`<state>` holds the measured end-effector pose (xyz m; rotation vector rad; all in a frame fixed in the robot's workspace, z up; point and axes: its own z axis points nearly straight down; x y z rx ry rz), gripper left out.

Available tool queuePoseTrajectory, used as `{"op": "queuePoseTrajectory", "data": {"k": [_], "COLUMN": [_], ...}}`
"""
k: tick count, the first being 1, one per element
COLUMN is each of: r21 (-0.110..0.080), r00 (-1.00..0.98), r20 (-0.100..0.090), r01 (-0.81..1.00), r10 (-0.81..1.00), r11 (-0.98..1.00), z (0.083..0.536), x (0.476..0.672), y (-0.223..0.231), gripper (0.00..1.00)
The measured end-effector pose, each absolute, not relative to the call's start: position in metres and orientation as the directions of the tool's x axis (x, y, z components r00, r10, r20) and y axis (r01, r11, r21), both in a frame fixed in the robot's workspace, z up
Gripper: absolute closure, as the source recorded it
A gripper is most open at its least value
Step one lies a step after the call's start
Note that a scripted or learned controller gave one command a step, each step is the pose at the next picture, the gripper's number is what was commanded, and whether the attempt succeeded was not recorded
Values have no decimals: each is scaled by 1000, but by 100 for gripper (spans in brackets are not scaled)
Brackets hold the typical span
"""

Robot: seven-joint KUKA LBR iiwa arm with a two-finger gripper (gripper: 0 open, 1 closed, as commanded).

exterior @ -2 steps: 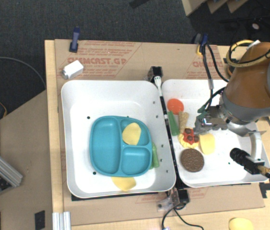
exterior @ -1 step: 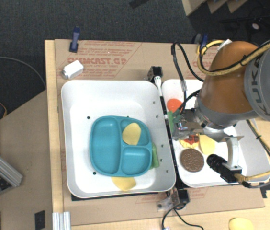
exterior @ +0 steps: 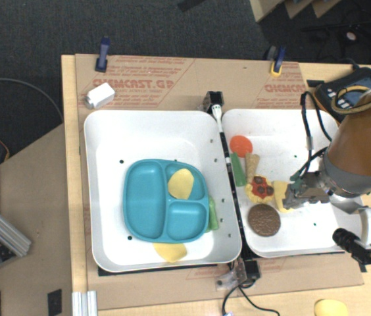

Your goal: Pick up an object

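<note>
Cardboard-topped bench (exterior: 172,78) with two shallow white bins side by side; your work is in the right bin (exterior: 284,120). Landmark: the brown disc (exterior: 264,220) lying flat near that bin's front wall. Likeliest target is the small yellow piece (exterior: 281,191) just behind the disc and slightly right of it. It looks like light, rigid toy plastic, probably smooth, so expect it to skid if pinched off-centre; take it across its narrow width, from above. It's mostly covered by the arm, so I can't call its long axis or which way it points. The gripper (exterior: 295,194) sits right at that piece, behind and right of the disc; whether the claw is released or clenched can't be read from this angle, and nothing is visibly held. Just behind the disc, touching the yellow piece's left side, is a small red-and-dark toy (exterior: 259,187). Further behind the disc: a green stick (exterior: 239,170), long axis running front-to-back, beside a tan piece (exterior: 252,164), then an orange round piece (exterior: 241,144). Well left of the disc, the left bin (exterior: 106,137) holds a blue divided plate (exterior: 149,199) with a yellow item (exterior: 181,184) in it.
</note>
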<state>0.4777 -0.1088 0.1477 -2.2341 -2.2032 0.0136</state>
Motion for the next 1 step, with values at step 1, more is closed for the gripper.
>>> {"op": "queuePoseTrajectory", "data": {"k": [1], "r21": [3], "r00": [-1], "r20": [-2], "r01": [1000], "r10": [1000], "r11": [1], "z": [103], "x": [528], "y": [-121], "gripper": [100]}}
